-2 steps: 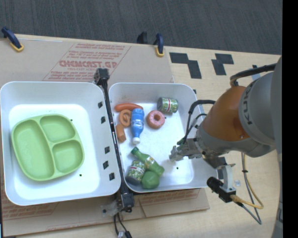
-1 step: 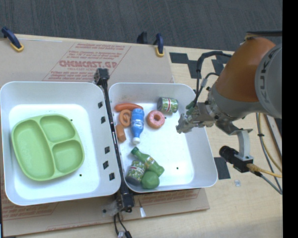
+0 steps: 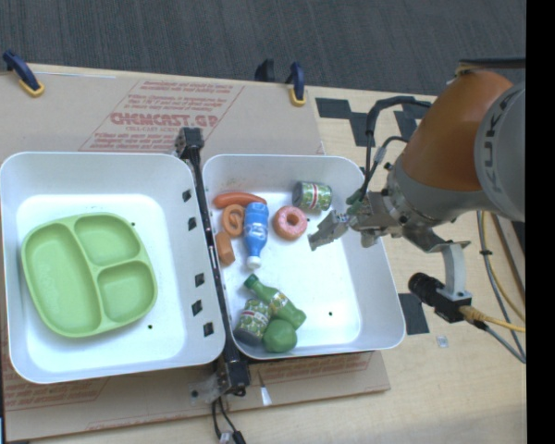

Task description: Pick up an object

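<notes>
Down front, green toys [image 3: 266, 320] sit untouched in the right bin [image 3: 375, 326], while the claw [image 3: 326, 231] hovers empty, fingers parted, beside the pink doughnut [image 3: 289, 222], nothing lifted yet.

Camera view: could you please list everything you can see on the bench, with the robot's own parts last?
bins: 2, white, side by side
divided plate: 1, light green, left bin
toy bottle: 1, blue and white, right bin
doughnut: 1, pink, right bin
can: 1, green, right bin's far side
sausages: several, orange, beside the bottle
green toys: a cluster, right bin's near-left corner
clamps: 3, blue, far cardboard edge
gripper: 1, grey, over right bin
</notes>
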You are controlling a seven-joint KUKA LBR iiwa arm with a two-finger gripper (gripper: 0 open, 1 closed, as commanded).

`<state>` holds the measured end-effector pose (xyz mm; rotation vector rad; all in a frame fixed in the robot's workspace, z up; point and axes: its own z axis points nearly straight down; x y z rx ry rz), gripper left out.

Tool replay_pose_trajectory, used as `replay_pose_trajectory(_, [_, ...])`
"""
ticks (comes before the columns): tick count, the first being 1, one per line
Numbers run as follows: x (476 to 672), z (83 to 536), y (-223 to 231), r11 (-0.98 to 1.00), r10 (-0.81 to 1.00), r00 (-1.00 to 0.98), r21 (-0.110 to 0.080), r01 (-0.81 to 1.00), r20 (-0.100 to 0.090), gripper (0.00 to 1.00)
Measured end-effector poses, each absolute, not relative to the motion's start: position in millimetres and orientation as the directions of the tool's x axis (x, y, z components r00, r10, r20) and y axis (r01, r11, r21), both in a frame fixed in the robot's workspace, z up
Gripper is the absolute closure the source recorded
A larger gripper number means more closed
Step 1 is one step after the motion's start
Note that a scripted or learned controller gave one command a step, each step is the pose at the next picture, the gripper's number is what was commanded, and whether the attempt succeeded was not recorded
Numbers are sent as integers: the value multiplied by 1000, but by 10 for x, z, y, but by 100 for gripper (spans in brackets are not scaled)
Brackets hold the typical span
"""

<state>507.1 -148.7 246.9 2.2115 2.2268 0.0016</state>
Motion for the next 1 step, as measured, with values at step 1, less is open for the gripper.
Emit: replay_pose_trajectory(1, [5057, 1252, -1999, 6, 1000, -6, -5, 1000, 0, 0])
